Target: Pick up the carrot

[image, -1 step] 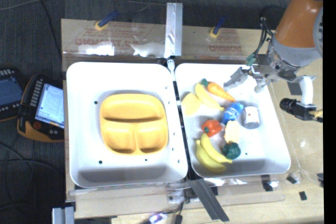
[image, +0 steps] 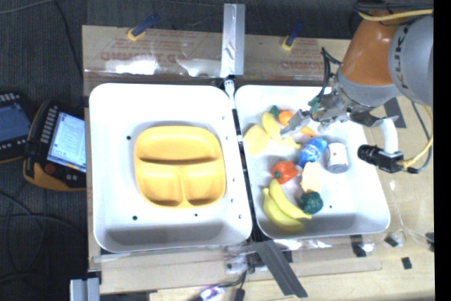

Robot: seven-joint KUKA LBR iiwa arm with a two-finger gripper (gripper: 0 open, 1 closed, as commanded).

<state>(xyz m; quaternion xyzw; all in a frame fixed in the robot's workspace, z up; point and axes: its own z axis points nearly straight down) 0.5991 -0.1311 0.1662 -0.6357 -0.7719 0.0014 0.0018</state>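
Observation:
The carrot (image: 285,116) is an orange piece with a green top, lying in the upper left part of the right bin (image: 366,208) among other toy foods. My gripper (image: 294,125) reaches in from the right and sits low over the carrot, right at its orange end. Part of the carrot is hidden beneath the gripper, and another bit of orange shows just behind the fingers.
A yellow divided plate (image: 180,166) lies in the left bin (image: 113,116). The right bin also holds a banana (image: 280,208), a red fruit (image: 285,170), a blue item (image: 312,150), a silver can (image: 337,156), broccoli (image: 310,203) and yellow fruit (image: 257,141).

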